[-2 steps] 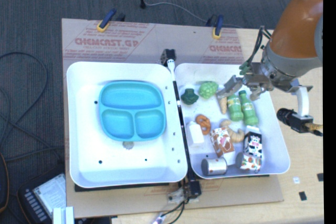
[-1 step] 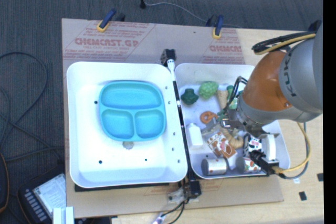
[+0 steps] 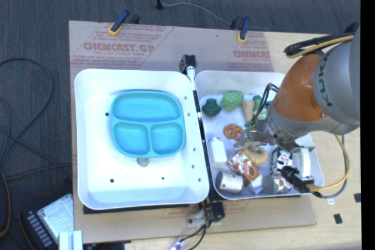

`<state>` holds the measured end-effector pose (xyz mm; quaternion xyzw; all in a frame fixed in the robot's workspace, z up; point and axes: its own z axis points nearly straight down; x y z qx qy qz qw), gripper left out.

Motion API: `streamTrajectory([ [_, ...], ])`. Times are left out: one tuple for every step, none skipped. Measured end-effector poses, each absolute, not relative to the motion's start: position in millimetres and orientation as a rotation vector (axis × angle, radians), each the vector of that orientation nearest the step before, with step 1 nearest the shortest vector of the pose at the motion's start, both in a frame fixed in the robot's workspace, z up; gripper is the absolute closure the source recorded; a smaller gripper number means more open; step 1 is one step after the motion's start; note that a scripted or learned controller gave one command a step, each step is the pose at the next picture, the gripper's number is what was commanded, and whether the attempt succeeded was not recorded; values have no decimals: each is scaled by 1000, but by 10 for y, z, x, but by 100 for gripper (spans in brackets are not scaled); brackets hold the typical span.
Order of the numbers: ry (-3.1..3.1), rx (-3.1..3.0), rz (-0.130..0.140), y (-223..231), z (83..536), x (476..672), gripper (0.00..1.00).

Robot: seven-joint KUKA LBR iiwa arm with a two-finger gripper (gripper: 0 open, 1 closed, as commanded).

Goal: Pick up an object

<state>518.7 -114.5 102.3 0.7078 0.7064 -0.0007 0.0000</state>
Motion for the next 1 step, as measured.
streamTrajectory([
  [2223, 2219, 0, -488, 2031, 5432, 100],
])
